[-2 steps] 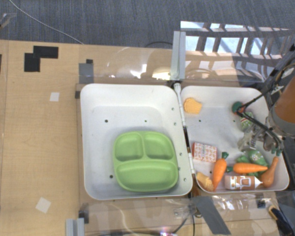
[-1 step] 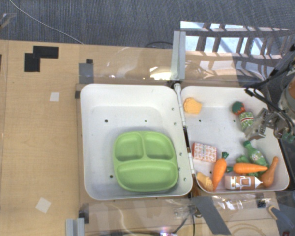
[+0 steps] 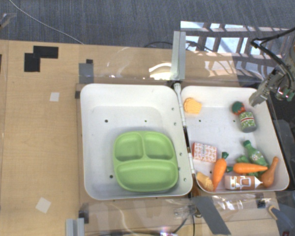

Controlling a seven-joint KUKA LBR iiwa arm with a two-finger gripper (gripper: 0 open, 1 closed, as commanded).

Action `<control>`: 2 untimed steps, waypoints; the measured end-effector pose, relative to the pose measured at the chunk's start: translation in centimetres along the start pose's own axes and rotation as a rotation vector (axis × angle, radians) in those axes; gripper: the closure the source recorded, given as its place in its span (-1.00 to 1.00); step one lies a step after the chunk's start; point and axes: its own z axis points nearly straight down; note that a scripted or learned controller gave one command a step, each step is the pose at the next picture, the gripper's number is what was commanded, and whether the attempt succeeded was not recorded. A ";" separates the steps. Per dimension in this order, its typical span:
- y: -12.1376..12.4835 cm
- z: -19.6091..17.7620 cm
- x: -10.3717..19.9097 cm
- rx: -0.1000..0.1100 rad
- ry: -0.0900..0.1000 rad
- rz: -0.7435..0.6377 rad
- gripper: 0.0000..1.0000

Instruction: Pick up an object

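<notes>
Two shallow white bins sit side by side on the counter (image 3: pixel 34 146): the left bin (image 3: pixel 96 109) holds a green divided plate (image 3: pixel 145 160), and along the near edge of the right bin (image 3: pixel 219 95) lie a toy bottle (image 3: pixel 242 182), two carrots (image 3: pixel 219 171), a brown drumstick (image 3: pixel 271 172), a patterned box (image 3: pixel 204 152) and a green bottle (image 3: pixel 254 154). Farther back in that bin lie a green-capped jar (image 3: pixel 245 118) and an orange slice (image 3: pixel 192 105). At the far right corner hangs the gripper (image 3: pixel 278 88), clear of every object; whether its jaws are open or closed cannot be told.

A light green plastic plate with three sections (image 3: pixel 145 161) sits in a white bin (image 3: pixel 96 107). Two orange toy carrots (image 3: pixel 219 171) lie beside a red-and-white patterned box (image 3: pixel 204 152). The wooden worktop (image 3: pixel 34 132) is tan.
</notes>
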 end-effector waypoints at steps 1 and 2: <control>0.1 -1.2 -0.1 -0.002 -0.008 -0.006 1.00; 2.4 -2.3 -5.5 0.001 0.002 0.072 1.00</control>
